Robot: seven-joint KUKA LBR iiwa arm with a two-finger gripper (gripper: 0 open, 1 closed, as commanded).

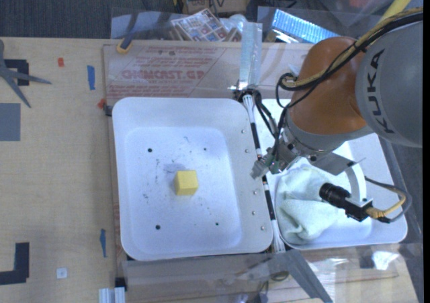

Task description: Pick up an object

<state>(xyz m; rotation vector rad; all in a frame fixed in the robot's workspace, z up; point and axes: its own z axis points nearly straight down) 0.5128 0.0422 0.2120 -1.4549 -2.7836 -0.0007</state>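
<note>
Yellow block (187,183) sits alone near centre of left bin (134,127), untouched. Arm's wrist hangs over right bin (396,231), above a crumpled white cloth (302,207). Fingers' state: cannot tell, hidden beneath wrist.

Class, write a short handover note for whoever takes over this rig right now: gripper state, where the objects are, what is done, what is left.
Gripper: low over the divide between the two bins; nothing seen between its parts.
Yellow block: lying in the middle of the left bin, untouched.
White cloth: bunched in the right bin, beside the gripper.
Done: nothing picked yet.
Left: grasp an object and lift it.
</note>
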